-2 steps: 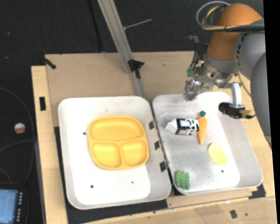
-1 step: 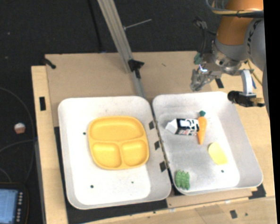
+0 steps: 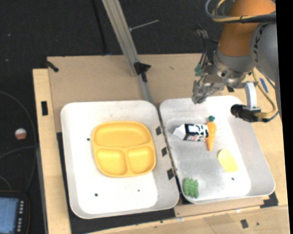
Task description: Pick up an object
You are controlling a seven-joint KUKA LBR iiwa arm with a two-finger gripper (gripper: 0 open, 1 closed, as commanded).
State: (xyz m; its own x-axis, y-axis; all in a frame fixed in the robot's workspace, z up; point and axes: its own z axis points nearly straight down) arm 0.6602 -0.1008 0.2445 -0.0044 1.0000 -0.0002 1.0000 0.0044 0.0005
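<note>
Right now we count four candidates in the right-hand shallow white plastic bin (image 3: 249,177): a small white and black carton lying on its side (image 3: 191,131), a slim orange toy carrot with a green top (image 3: 211,135) just beside it at its three o'clock, a pale yellow lemon-shaped piece (image 3: 227,160) toward five o'clock of the carrot, and a small green leafy clump (image 3: 191,186) down at the bin's seven o'clock corner. Nearest the two-finger gripper (image 3: 200,97) are the carton and carrot; it hangs at the bin's twelve o'clock rim with nothing between its tips, and whether they are spread or closed we cannot tell at this size.

We judge the carrot the fairest pick, though the carton crowds it, so we would close across its narrow width, coming straight down. The lemon piece, standing apart, is the safer fallback.

Left of all this, the yellow three-compartment plastic tray (image 3: 123,148) sits in the left-hand white bin (image 3: 79,192).
</note>
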